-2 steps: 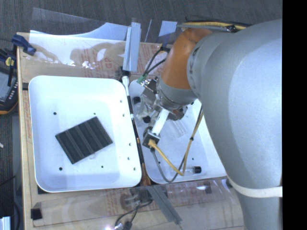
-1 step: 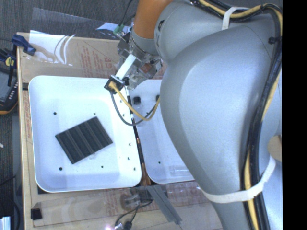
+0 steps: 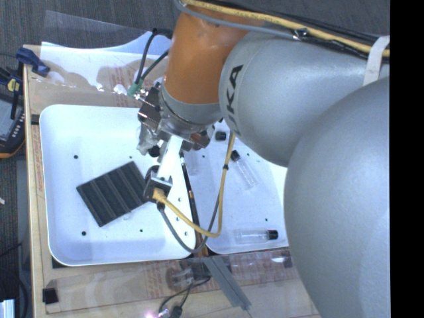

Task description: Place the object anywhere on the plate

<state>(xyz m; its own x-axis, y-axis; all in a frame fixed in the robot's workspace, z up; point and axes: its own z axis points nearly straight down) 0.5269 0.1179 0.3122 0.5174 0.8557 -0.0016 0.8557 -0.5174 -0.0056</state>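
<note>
From my screen the jaws sit under the wrist, over the right side of the left bin. They are just above the far right corner of the ribbed plate. The wrist hides their tips, so I cannot tell whether they are spread or pressed together.

The ribbed plate is a dark slab lying flat and askew on the floor of the left bin, nearer its near edge than its far one. The right bin lies beside it. In that bin the capped tube, clear with a black end, lies along the near edge, well apart from the plate. A second clear tube lies slanted near the middle of that bin. The grey arm with its orange band covers the far right of the counter.
</note>
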